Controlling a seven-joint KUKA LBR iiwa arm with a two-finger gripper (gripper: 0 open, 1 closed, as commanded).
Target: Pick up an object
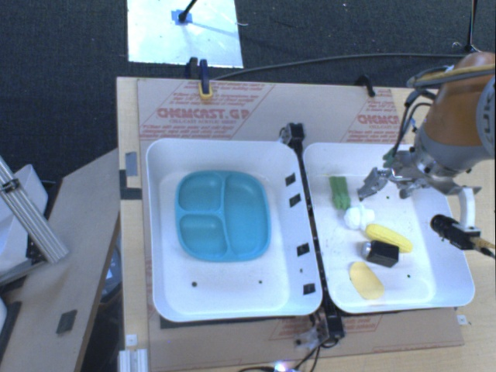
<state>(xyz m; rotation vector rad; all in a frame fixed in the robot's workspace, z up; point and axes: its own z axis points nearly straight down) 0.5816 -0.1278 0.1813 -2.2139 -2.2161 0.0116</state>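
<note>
A: Status on the tool?
B: Hanging over the right bin, up near its far wall. Fingers spread apart, nothing between them. Nothing lifted yet.

A: Candidates?
B: All in that same bin, below-left to below the tool. Green block just left of the tips. White ball just under it, touching or nearly touching the yellow banana shape. Small black block tucked against the banana. Yellow oval piece furthest off, toward the near wall. Blue divided plate way left, in the left bin.

A: Risks?
B: Cluster tight: closing on ball or banana likely nudges the neighbour, ends in a two-object pinch or a miss. Ball round and smooth-looking, apt to squirt out. Banana curved, glossy plastic by the look, prone to rotating in the grip. Green block flat-sided, standing clear, safest bet. Plate too wide and shallow.

A: Bin itself?
B: Smooth white plastic, rounded walls; anything bumped likely slides.
</note>
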